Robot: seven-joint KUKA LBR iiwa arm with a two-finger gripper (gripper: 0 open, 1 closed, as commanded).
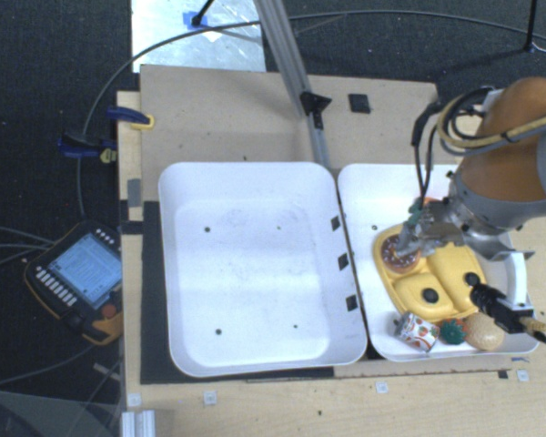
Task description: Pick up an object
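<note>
left bin (pixel 191 335): plain white, small dark dots
right bin (pixel 364 208): white
arm (pixel 514 153): grey with orange band
toy (pixel 437 280): yellow, with black spot
round piece (pixel 400 259): brown, speckled
small box (pixel 419 333): white with red-orange markings
ball (pixel 452 332): dark green
bench (pixel 227 116): tan
</note>
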